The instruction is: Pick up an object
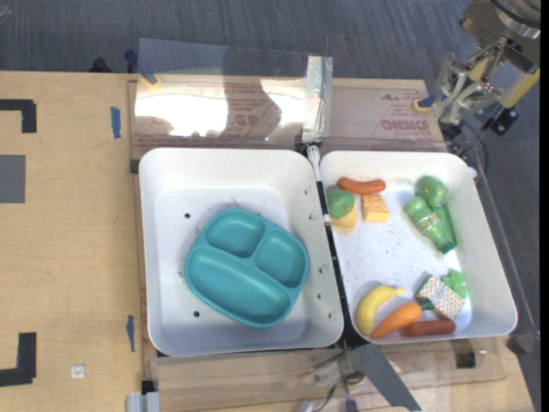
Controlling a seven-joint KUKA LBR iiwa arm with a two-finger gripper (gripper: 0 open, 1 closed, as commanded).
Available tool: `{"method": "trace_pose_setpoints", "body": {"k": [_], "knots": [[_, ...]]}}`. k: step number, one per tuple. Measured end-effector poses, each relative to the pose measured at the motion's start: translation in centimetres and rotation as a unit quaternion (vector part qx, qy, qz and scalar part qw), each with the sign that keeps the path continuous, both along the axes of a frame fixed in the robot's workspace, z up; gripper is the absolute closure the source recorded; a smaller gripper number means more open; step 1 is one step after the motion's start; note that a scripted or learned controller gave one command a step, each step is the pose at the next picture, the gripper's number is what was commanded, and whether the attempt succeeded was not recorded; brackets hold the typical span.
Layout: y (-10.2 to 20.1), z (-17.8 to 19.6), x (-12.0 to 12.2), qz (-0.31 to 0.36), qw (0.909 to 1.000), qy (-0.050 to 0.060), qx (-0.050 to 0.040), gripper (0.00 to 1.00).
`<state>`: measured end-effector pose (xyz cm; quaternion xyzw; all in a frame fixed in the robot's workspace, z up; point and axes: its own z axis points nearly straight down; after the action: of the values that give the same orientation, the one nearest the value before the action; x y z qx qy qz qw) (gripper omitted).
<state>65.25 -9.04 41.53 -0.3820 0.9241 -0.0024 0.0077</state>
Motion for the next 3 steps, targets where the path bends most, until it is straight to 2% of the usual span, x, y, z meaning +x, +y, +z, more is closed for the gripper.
{"method": "trace_pose_setpoints", "body": {"k": [1, 2, 3], "knots": [[0.6, -8.5, -1.3, 0.224, 0.9746, 0.007, -0.0005, 1.0], [4.8, -2.5, 1.6, 0.222, 0.975, 0.001, -0.0021, 1.0], [3.8, 5.3, 1.5, 0.159, 0.9873, 0.0, -0.0019, 1.0]]}}
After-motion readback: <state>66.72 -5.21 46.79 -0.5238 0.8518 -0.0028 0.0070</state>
